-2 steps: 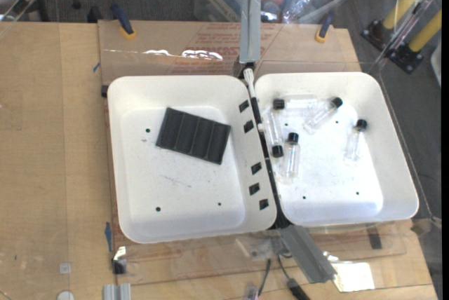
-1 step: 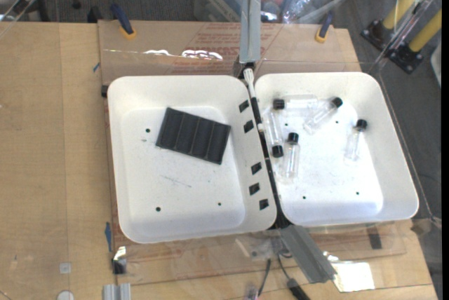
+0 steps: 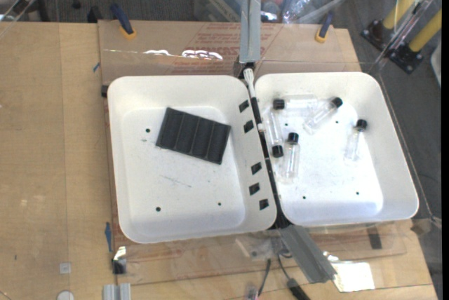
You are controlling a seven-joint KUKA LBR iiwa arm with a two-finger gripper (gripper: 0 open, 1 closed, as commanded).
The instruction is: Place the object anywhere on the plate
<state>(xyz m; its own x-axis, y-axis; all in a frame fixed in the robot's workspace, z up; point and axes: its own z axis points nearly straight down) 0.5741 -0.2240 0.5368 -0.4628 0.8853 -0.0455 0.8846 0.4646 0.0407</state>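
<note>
Clear vials (image 3: 309, 125) wait in the right bin (image 3: 393, 151).
Jaws: cannot tell. Pick one lone vial, then set it flat on the black plate (image 3: 193, 134).

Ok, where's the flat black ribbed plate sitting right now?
The flat black ribbed plate lies in the left white bin, in its upper middle and turned slightly askew. The clear black-capped vials lie in the right white bin.

My desk (image 3: 49, 151) carries two shallow white bins side by side: the left bin (image 3: 133, 221) holds a black ribbed plate (image 3: 193, 134) lying flat, the right bin (image 3: 393, 200) holds scattered clear vials (image 3: 290, 155) with black caps
</note>
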